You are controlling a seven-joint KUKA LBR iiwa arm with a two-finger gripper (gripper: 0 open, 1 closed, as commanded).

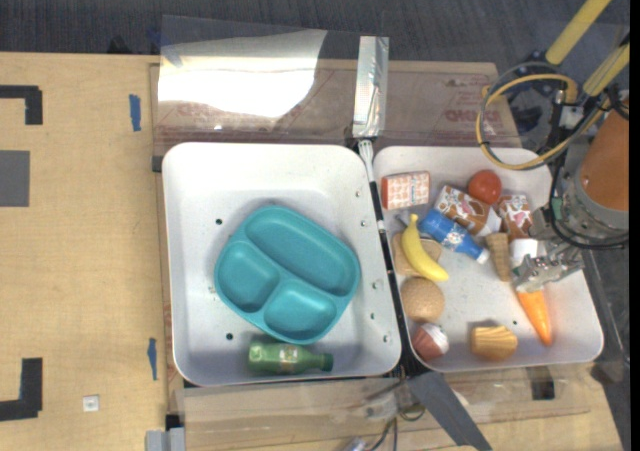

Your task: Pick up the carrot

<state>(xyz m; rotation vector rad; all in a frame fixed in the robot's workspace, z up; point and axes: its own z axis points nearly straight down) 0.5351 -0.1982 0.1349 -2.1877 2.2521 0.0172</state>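
Highest over the bench, and so closest to the lens, the arm (608, 174) comes in from the right with its orange band above the wrist. Its gripper (540, 269) hangs low over the right side of the right bin (585, 344). The metal tip is a blur of grey against the white floor, and I cannot tell whether it is spread or closed, or whether it grips anything.

Just below the tip lies the carrot (538, 314), flat on the bin floor near the right wall. Its thick end points up toward the gripper and looks to touch it or nearly so, and its thin end points toward the lower right corner.

Left of the carrot sits a tan bread piece (494, 340), and further left a red and white ball (431, 341) with a brown round thing (423, 299) above it. A banana (420, 251) lies along the left wall. Above it are a red and white box (405, 189) and a blue and white carton (450, 229), with printed packets (467, 207) around them. A tomato (484, 185) rests near the top edge.

Across the divider, the left bin (190, 199) holds a teal divided plate (287, 271) in its middle. A green bottle (288, 358) lies on its side just below the plate, near the bottom wall.
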